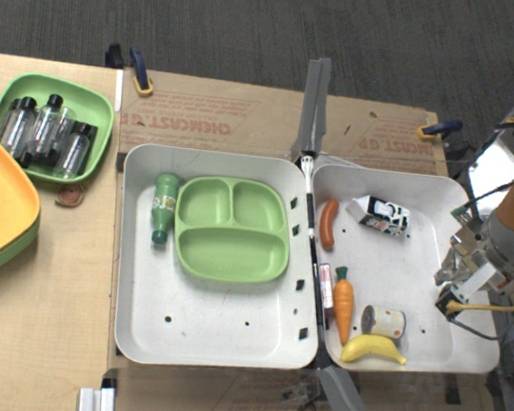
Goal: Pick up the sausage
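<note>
**Target.** Sausage [328, 224] located in right bin [419, 272], lying flat along the left wall, long axis parallel to that wall. Just beside the wall, possibly touching; cannot tell. Clear floor on its right side. Box [379, 215] near, to the right, apart from it. Marker [324, 285] below it along the same wall; carrot [343, 308] next, then can [384, 321] and banana [373, 350] at the near edge.

**End effector.** End effector [456, 289] positioned over the right rim of the right bin, well apart from the sausage, with the whole bin floor between. Nothing visibly held. Opening: cannot tell from this angle.

**Not involved.** Left bin [217, 324] with plate [232, 229] and bottle [164, 207].

**Status (judgement).** Approach not yet begun; pick-up not yet done.

**Next move (judgement).** Travel leftward across the bin, passing over or behind the box. Closing direction across the short axis of the sausage advisable, since the long axis follows the wall.

**Risk (judgement).** Little room on the wall side; possible collision with the wall, or a roll of the sausage away on contact.
</note>
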